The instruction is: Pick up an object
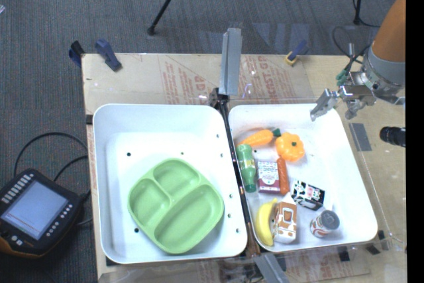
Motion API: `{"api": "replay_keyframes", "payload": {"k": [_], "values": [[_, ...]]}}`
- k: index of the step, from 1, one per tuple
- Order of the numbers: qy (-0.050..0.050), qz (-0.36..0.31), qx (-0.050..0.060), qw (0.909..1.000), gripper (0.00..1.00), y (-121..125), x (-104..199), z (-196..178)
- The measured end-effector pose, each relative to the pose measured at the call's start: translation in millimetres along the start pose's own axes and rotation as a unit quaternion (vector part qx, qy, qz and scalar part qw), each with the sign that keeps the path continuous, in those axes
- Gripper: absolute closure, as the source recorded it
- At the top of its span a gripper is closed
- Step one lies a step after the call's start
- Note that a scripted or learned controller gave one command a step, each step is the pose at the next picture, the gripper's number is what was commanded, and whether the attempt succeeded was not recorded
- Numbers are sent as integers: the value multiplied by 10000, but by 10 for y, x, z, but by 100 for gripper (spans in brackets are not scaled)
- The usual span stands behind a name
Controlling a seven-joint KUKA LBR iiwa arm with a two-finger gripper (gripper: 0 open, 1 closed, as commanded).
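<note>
The right bin (344,142) holds several toy foods: an orange carrot (258,138), an orange pepper (291,147), a green bottle (247,167), a dark red box (267,176), a yellow banana (265,223), a small carton (286,222), a black-and-white box (309,194) and a can (324,223). My gripper (338,104) hangs above the bin's far right corner, away from all the objects, open with nothing between its fingers.
The left bin (109,129) holds a green divided plate (175,205). A grey upright post (231,63) stands behind the bins' shared wall. Blue clamps (106,54) sit at the bench's back left. A pendant (33,209) lies on the floor at left.
</note>
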State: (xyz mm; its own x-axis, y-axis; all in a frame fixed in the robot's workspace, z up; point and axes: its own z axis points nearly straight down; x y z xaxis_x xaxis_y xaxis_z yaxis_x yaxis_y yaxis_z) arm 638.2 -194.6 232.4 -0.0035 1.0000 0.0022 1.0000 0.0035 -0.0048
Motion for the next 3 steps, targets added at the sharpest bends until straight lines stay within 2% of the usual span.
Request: {"api": "replay_keyframes", "payload": {"k": [1, 2, 3], "values": [[-10, 613, -5, 9981, 0, -289, 196, -1029], [-5, 273, 10, 9996, 0, 30, 770, -199], [-1, -691, 9, 9976, 0, 52, 497, 1135]]}}
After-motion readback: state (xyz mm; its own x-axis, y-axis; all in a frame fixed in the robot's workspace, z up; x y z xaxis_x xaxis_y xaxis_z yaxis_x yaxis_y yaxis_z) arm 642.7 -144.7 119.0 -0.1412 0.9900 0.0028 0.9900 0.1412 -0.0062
